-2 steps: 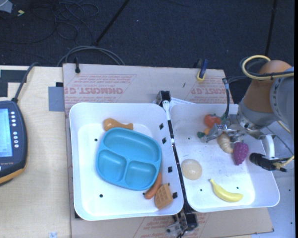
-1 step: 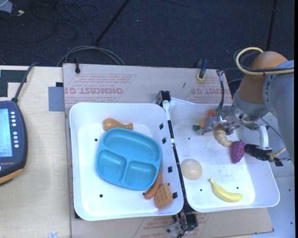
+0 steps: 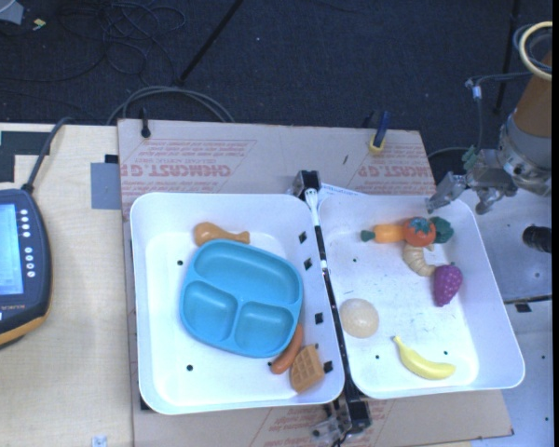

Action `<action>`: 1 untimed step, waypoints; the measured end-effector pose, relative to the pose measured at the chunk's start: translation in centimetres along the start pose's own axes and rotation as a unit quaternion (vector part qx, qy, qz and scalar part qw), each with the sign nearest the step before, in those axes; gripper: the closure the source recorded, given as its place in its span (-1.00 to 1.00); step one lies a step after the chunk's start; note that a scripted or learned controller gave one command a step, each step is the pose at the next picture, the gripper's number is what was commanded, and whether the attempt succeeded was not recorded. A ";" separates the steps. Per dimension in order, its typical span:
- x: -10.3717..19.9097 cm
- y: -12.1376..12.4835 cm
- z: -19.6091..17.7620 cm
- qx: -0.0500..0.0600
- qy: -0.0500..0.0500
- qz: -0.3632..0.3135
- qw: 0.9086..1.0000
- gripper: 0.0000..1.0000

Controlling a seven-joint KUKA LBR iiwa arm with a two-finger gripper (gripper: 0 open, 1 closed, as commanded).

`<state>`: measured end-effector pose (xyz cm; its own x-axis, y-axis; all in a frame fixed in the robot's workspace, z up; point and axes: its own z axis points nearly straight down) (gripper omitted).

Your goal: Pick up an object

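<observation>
Camera view. My jaws (image 3: 468, 192) hang at 2 o'clock, over the upper right rim of the right bin (image 3: 503, 343); they look spread apart with nothing between them. By my judgement nothing is picked yet: approach, descent and closure all remain. Nearest candidates, at 3 o'clock: a round glossy tomato (image 3: 420, 230), a tapered orange carrot (image 3: 386, 234), a knobbly purple grape bunch (image 3: 447, 283). At 5 o'clock lies a smooth curved banana (image 3: 424, 360). In the left bin (image 3: 154, 380), a moulded blue divided plate (image 3: 240, 298) and a gridded waffle (image 3: 306, 369).
</observation>
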<state>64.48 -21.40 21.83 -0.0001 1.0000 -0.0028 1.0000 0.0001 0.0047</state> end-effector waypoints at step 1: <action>0.1 -0.1 -0.4 0.003 0.001 -0.002 1.000 1.00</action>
<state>64.43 -21.29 22.21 -0.0039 1.0000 -0.0011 1.0000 0.0039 -0.0018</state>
